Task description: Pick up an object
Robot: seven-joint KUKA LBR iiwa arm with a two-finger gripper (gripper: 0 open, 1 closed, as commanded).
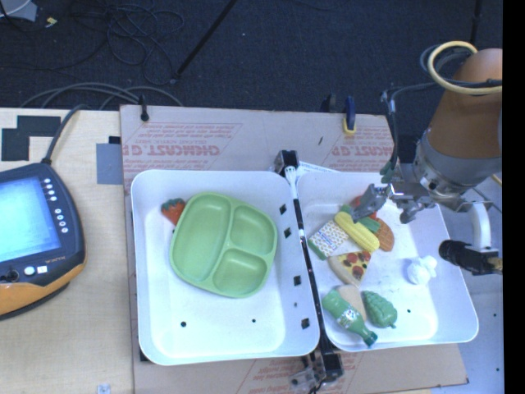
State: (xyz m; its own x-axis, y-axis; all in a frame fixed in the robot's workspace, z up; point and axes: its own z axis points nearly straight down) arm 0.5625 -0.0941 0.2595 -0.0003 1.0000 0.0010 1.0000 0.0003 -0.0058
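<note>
The gripper [392, 202] is seen above the far side of the right bin [459, 318], its fingers spread apart with nothing held between them. A corn cob [358, 231] lies just below the fingers, beside a checkered item [330, 238]. A pizza slice [351, 264] and green bottle [349, 317] lie further off. A green plate [223, 243] rests in the left bin [156, 302].

The cardboard sheet [215, 140] under the bins bears upside-down red "CHEMCRZT" print.

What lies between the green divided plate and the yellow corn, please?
In the camera view, between the green plate and the corn lie the bins' adjoining rims and a checkered waffle piece.
</note>
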